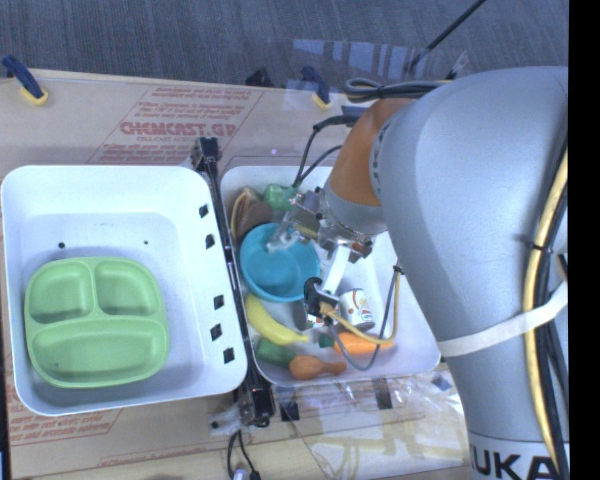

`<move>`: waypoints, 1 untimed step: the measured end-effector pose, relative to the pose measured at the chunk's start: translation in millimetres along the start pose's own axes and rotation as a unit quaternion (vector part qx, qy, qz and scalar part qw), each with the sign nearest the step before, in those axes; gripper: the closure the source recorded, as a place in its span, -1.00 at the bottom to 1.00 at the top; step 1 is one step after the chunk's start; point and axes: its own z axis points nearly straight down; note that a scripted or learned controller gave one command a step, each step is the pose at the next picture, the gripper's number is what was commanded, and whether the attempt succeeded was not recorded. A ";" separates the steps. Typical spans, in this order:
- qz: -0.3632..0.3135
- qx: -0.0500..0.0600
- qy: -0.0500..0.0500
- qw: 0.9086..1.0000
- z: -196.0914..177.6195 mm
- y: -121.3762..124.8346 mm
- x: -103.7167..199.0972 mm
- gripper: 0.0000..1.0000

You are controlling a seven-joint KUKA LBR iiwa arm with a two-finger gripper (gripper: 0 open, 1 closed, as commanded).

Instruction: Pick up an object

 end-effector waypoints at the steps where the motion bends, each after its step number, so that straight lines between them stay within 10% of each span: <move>1: -0.131 0.002 0.000 0.991 1.8 -60.0 -44.1 -1.00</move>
